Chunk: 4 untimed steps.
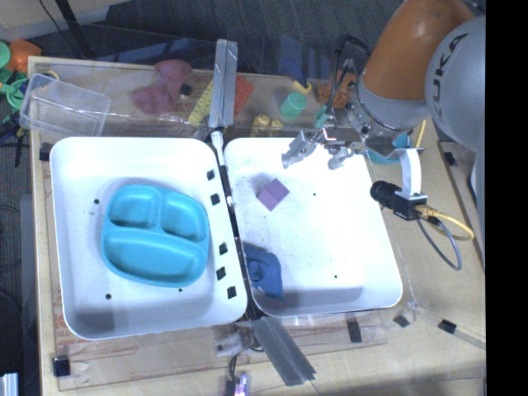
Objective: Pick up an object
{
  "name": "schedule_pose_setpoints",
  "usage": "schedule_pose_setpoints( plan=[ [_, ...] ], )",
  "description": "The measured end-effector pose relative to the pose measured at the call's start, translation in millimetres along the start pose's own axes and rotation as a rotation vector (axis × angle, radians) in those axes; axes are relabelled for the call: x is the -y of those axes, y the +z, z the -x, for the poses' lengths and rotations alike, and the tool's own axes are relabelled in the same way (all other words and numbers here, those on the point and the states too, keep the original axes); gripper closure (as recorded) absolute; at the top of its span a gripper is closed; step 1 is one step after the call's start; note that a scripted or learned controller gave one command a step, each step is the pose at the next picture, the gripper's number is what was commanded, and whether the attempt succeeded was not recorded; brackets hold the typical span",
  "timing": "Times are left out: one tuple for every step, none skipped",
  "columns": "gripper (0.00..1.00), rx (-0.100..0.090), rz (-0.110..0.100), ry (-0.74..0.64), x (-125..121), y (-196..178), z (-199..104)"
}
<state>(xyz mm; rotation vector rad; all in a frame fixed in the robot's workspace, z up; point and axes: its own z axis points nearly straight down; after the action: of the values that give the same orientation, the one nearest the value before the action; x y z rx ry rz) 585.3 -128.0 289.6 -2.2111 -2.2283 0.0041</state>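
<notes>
A small purple block (272,194) lies in the right bin (363,246), near its upper left part. A crumpled blue object (263,273) rests against that bin's lower left wall. My gripper (317,154) hangs over the upper edge of the right bin, up and to the right of the purple block. Its two fingers stand apart with nothing between them. A blue divided tray (156,235) lies in the left bin (74,188).
A clear plastic wall behind the bins holds back several coloured toys (293,104). A clear plastic box (64,106) sits at the upper left. A metal divider (224,81) runs between the bins. The arm's grey and orange body (421,48) fills the upper right.
</notes>
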Motion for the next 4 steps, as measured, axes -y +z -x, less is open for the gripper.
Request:
schedule_pose_setpoints(
  plan=[
    [0.00, 0.000, -0.003, 0.252, 0, 75, 43],
    [0.00, -0.002, -0.002, 0.369, -34, 167, 25],
    [0.00, -0.001, 0.000, 0.020, -46, 197, 1],
    [1.00, -0.001, -0.002, 0.017, -46, 188, 0]
  ],
)
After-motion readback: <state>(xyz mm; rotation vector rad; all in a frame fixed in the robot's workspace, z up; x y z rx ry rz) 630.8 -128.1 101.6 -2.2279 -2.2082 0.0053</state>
